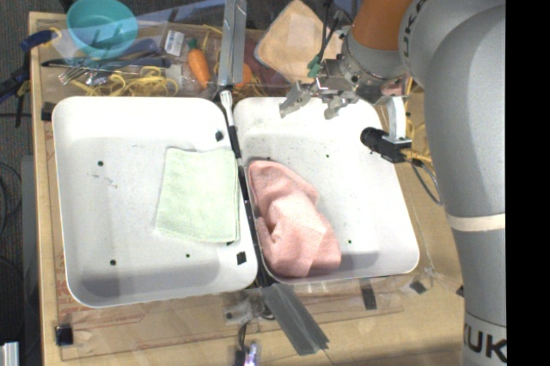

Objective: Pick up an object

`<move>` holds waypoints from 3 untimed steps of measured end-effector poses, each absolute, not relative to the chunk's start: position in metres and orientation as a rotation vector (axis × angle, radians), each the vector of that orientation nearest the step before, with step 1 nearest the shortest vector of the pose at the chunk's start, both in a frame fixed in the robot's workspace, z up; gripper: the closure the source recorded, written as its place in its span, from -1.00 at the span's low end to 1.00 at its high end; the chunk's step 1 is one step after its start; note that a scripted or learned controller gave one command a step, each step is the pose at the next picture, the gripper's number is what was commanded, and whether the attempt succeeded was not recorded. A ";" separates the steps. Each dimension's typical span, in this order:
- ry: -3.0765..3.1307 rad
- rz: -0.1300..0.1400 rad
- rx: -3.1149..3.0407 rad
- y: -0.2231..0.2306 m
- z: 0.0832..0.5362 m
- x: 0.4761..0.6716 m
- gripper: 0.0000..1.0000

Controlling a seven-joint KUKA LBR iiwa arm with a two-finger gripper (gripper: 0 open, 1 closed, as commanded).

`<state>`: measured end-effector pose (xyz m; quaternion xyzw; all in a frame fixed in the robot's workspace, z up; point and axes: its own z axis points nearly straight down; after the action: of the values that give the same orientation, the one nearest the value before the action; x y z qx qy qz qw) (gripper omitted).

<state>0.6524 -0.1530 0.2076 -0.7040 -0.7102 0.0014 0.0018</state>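
A crumpled pink cloth lies in the right bin, against its left wall. A pale green cloth lies flat in the left bin, toward its right side. My gripper hangs over the back edge of the right bin, well above and behind the pink cloth. Its two fingers are spread apart with nothing between them.
Behind the bins sit a teal bowl, an orange carrot-like toy, yellow cords and a tan pad. A metal divider bar runs between the bins at the back. The grey arm fills the right side.
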 end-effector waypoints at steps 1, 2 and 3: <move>-2.200 0.005 -2.238 -0.194 0.133 0.597 -1.00; -2.286 0.001 -2.152 -0.195 0.092 0.545 -1.00; -2.330 0.001 -2.107 -0.149 0.092 0.561 -1.00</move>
<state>0.5607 -0.1491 0.0925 -0.6707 -0.7417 0.0002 -0.0001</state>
